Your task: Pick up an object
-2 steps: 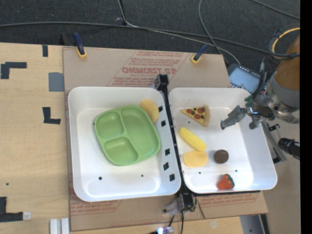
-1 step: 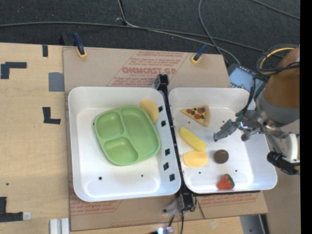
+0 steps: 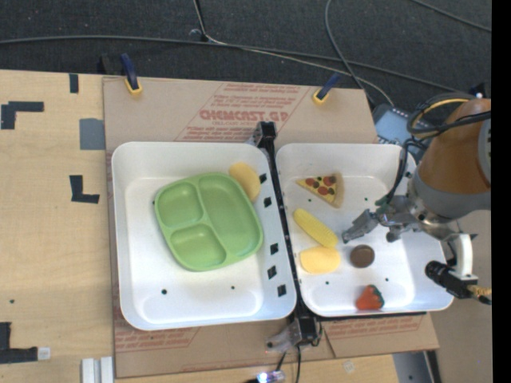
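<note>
In the right bin (image 3: pixel 351 159) lie a pizza slice (image 3: pixel 322 187), a long yellow piece (image 3: pixel 314 227), a rounded yellow piece (image 3: pixel 319 259), a small brown round object (image 3: pixel 362 255) and a red strawberry-like piece (image 3: pixel 369 298). My gripper (image 3: pixel 373 231) hangs over the right half of this bin, just above and behind the brown object. It is open, its fingers spread left and right, and nothing sits between them. The grey arm with its orange band (image 3: pixel 455 154) reaches in from the right.
The left bin (image 3: pixel 128 214) holds a green divided plate (image 3: pixel 209 220) and a yellow piece (image 3: pixel 246 179) at the plate's far right corner. A black divider (image 3: pixel 275 214) separates the bins. Cables run along the back of the bench.
</note>
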`<action>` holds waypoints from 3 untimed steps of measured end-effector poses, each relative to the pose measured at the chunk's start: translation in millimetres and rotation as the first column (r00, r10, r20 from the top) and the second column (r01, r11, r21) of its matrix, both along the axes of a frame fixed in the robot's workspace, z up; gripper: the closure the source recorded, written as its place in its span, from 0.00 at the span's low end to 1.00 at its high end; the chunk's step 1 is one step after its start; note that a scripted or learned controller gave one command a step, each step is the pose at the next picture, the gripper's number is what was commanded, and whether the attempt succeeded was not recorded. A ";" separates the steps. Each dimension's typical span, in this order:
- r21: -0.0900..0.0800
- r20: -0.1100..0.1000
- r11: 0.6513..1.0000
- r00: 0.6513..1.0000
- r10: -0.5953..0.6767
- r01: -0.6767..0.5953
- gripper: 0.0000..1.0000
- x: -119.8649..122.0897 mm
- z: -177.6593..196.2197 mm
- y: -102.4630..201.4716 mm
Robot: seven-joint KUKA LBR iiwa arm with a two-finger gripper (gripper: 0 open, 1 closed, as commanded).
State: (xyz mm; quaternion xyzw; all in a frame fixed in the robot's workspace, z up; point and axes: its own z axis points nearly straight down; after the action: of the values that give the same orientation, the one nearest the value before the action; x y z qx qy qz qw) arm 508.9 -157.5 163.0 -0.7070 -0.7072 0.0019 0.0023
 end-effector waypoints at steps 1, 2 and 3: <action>0.001 -0.001 1.000 1.000 0.000 0.000 0.00 4.9 -62.3 1.2; 0.000 0.003 1.000 1.000 0.002 -0.002 1.00 6.4 -48.9 1.3; -0.002 0.010 1.000 1.000 0.001 -0.001 1.00 2.1 12.6 1.1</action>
State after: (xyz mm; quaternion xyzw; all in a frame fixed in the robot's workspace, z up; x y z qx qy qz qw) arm 511.0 -156.3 175.6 -0.7068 -0.7075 -0.0010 -0.0021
